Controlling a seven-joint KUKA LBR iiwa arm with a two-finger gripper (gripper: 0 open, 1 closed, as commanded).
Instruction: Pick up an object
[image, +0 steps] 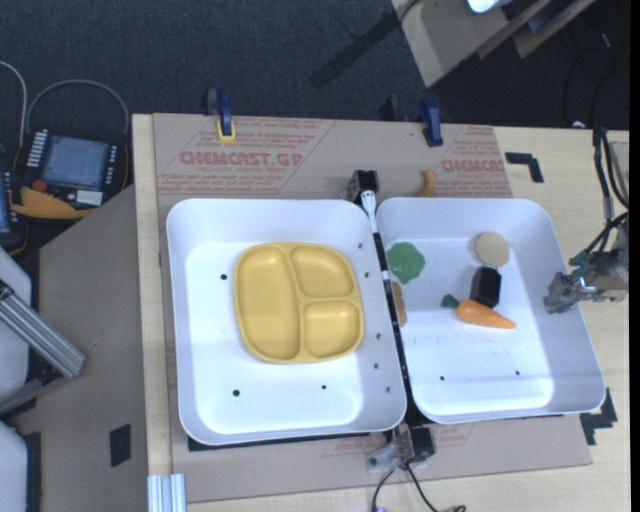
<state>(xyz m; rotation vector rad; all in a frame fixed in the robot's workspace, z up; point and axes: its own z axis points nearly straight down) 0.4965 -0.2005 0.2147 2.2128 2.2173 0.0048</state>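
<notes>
The metal pincer (570, 290) is seen at the right rim of the right-hand shallow white bin (530, 395); whether it is apart or together cannot be told. The small orange carrot with a green tip (484, 315) lies leftward of it, mid-bin, long axis roughly crosswise, just below a black block (486, 286).

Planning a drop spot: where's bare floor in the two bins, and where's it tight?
Right bin: the near half, below the carrot, is bare. Crowded in its far half: green piece, beige disc, black block and carrot cluster. Left bin: the yellow tray fills the middle; bare strips lie along the near wall and left wall.
</notes>
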